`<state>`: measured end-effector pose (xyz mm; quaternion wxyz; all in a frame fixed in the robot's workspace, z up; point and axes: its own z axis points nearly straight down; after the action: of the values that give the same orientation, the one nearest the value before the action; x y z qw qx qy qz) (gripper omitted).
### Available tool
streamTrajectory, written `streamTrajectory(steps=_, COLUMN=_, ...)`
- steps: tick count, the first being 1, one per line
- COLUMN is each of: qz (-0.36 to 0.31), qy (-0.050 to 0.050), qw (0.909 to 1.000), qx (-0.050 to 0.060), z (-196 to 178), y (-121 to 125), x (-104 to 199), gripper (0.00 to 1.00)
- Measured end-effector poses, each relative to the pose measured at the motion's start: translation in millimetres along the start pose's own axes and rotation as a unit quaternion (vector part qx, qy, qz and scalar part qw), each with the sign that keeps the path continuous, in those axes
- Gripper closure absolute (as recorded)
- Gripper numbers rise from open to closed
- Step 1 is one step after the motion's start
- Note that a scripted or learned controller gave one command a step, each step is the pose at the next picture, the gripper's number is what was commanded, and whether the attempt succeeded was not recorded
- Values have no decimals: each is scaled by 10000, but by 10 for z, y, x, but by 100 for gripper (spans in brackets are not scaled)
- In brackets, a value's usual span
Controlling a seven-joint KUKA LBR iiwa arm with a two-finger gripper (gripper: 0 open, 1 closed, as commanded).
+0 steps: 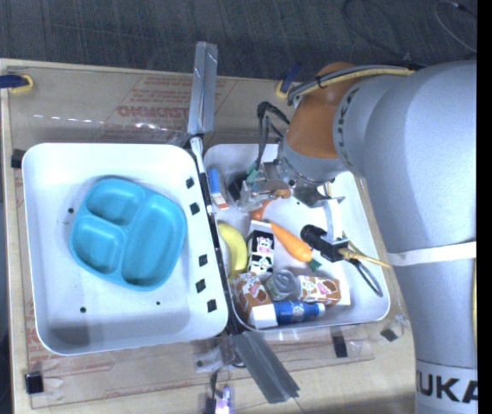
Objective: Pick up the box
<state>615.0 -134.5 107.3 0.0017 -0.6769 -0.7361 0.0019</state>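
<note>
A single fixed camera is looking down at a slant on the surface (99, 102), taking in both shallow white bins side by side. The left bin (47, 257) is sitting fully in frame, while the right bin (368, 222) is lying partly under the arm (418, 162), which is reaching in from the frame's right and looming large because it is rising toward the lens. The camera is standing far enough back that the surface's edges and a strip of dark floor (99, 15) along the top are showing.
</note>
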Motion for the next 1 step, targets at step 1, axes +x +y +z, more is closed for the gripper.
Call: streamTrajectory(steps=1, qz=1157, qy=3, qw=9933, qx=-14, z=-1351, y=-41, x=-25, gripper=100)
